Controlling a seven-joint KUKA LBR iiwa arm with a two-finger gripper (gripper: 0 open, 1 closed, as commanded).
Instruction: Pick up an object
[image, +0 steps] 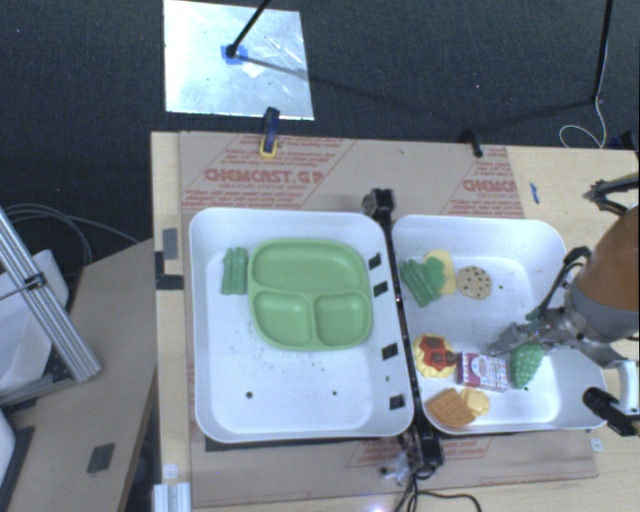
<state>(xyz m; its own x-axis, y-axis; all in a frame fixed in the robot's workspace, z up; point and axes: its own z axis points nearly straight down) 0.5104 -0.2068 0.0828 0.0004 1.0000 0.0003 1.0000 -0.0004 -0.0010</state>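
— Green and knobbly, that toy vegetable (527, 364) in the right bin (545, 240) is my target; it lies near the front right corner, just beside the pink carton (483, 372).

— Is the pincer (515, 341) on it?

— I see it hanging over the vegetable's upper end, but the fingers blur into it, so I cannot tell whether they are apart or together.

— How will it handle?

— Light, hard moulded plastic, I judge; bumpy enough not to slip. I would pinch across its narrow middle.

— Anything else around it?

— A speckled round cookie (474, 282), a flat waffle (451, 408), and a smooth green divided plate (308, 293) in the left bin (215, 330).
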